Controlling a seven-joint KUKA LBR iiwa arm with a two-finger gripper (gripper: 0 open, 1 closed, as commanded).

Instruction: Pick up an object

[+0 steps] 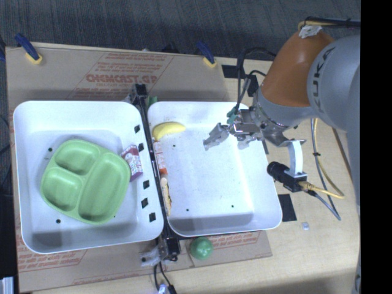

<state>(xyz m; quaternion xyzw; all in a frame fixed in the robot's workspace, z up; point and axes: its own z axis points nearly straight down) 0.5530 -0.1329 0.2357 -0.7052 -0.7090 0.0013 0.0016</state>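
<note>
While the gripper [215, 137] hovers, one banana [168, 130], one green tray [86, 180].

Blue clamps [29, 49] pin cardboard [122, 72]; perhaps a green ball [200, 248] below.

Two shallow white bins sit side by side, a left bin [24, 164] and a right bin [208, 195]. The view also shows one green divided plate [86, 179], one yellow banana [168, 129], one small snack packet [132, 160] and one green ball [200, 248]. Two blue clamps [29, 48] [206, 52] grip the cardboard's far edge.
</note>
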